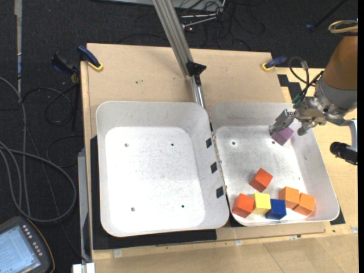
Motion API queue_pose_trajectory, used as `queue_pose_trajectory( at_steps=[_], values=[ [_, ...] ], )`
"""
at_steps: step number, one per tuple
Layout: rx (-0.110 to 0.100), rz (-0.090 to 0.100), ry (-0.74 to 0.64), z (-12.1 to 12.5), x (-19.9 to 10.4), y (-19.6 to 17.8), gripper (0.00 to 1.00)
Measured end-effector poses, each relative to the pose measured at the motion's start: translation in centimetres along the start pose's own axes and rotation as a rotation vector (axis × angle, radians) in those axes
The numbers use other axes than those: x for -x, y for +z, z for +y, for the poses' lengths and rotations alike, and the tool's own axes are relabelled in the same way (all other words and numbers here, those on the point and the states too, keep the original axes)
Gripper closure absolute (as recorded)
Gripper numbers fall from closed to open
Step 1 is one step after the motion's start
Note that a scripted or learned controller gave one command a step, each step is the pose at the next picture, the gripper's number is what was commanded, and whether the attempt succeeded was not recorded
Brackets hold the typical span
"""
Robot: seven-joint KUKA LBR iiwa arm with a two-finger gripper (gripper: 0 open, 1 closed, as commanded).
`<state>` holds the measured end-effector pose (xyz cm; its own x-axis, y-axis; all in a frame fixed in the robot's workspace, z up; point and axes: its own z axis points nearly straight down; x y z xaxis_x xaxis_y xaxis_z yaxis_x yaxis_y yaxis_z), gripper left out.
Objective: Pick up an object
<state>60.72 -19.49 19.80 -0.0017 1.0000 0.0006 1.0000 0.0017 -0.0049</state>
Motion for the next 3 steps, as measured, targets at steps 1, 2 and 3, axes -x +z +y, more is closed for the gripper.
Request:
queue_pose_trajectory(
  at_steps=[1,2,3],
  values=[
    [0.0,0.0,-0.001,0.2,-0.9,4.8,0.0],
    [0.0,0.0,0.001,0.1,-1.0,10.2,0.0],
    [0.008,-0.002,0.001,0.3,-0.9,8.8,1.0]
  ],
)
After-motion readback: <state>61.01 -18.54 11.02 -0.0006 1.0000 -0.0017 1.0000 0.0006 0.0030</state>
